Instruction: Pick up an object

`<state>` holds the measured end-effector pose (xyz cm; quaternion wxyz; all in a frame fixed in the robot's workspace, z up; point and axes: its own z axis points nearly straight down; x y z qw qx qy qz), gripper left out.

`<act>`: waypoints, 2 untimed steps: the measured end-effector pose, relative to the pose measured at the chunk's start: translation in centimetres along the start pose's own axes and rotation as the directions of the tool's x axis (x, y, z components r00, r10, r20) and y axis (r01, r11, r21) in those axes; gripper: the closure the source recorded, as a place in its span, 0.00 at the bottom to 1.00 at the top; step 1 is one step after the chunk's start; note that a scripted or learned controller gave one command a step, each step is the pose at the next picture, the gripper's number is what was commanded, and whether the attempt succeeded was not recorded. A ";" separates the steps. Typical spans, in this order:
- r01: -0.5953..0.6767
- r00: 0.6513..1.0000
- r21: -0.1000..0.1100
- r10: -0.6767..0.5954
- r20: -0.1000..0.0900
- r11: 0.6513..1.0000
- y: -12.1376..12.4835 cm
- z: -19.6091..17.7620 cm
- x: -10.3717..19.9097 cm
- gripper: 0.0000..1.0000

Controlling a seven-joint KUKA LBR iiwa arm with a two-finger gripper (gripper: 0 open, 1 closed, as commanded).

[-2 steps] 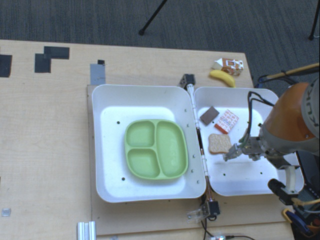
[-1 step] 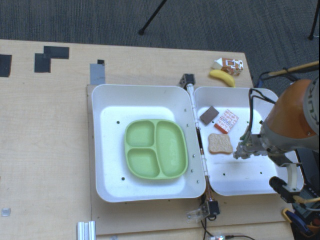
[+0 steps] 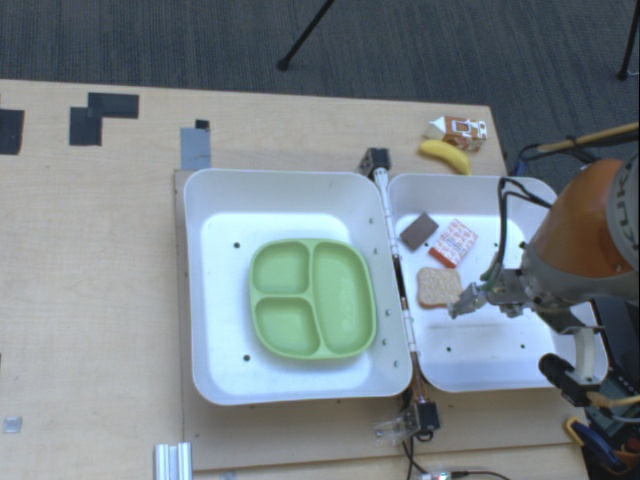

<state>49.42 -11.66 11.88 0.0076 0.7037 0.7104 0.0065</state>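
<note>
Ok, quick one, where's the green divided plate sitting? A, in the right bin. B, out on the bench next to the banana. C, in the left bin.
C: the green plate lies in the left bin, while the right bin holds the bread slice, a grey block and a red packet.

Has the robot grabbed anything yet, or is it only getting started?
Nothing looks picked up yet: the bread slice, grey block and red packet all lie in the right bin. The gripper hangs low beside the bread slice. Grasping and lifting remain.
</note>
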 end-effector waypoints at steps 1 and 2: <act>-0.007 1.000 0.013 0.007 0.001 1.000 -0.6 3.2 2.6 0.00; -0.004 1.000 0.007 0.004 0.001 1.000 -0.3 2.1 2.7 1.00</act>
